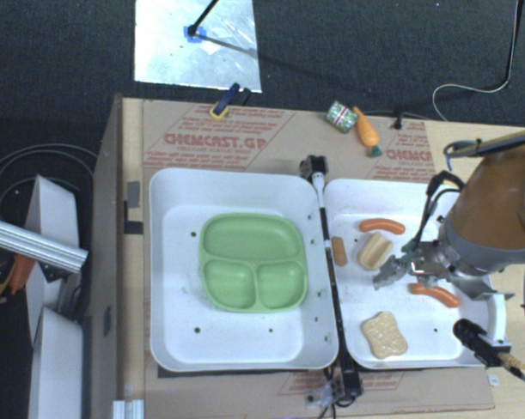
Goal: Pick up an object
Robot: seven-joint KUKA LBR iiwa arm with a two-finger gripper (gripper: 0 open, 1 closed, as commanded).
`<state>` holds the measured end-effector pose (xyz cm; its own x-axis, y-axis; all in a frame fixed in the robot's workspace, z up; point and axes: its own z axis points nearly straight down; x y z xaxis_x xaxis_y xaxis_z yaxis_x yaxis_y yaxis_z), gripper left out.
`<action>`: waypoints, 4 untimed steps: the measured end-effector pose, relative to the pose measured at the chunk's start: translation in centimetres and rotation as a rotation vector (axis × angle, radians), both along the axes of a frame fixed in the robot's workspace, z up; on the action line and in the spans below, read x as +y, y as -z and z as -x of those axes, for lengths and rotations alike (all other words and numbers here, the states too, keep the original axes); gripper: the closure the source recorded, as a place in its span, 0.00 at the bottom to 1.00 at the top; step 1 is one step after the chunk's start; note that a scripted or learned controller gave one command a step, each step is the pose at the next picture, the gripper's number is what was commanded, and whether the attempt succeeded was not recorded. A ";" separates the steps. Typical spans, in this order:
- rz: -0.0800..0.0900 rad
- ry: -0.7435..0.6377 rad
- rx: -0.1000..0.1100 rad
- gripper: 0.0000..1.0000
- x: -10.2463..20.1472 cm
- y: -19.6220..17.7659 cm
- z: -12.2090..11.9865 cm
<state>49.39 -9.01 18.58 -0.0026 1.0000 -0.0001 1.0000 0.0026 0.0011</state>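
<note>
**Sausage lies just right of the gripper, long axis along the bin's near edge**

Sausage (pixel 435 294), orange-red, sits in the right bin (pixel 429 360), toward its right edge, partly under my arm's wrist. Gripper (pixel 396 269) hangs just left of it, fingers spread, nothing between them. I judge a short shift right is needed, jaws set across the long axis. Bread roll (pixel 373 249) is just left of the gripper; second sausage (pixel 381 225) beyond it; cracker-like slab (pixel 384 334) near the front edge. Left bin (pixel 168 330) carries a green divided plate (pixel 253 262).
</note>
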 end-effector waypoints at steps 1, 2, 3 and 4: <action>0.000 0.000 -0.001 0.00 -0.2 10.1 -4.5; 0.001 -0.001 -0.004 0.00 -1.7 7.1 -13.1; 0.001 -0.002 -0.001 0.00 -2.2 10.2 -14.5; 0.000 -0.003 -0.003 0.00 -0.9 8.8 -16.7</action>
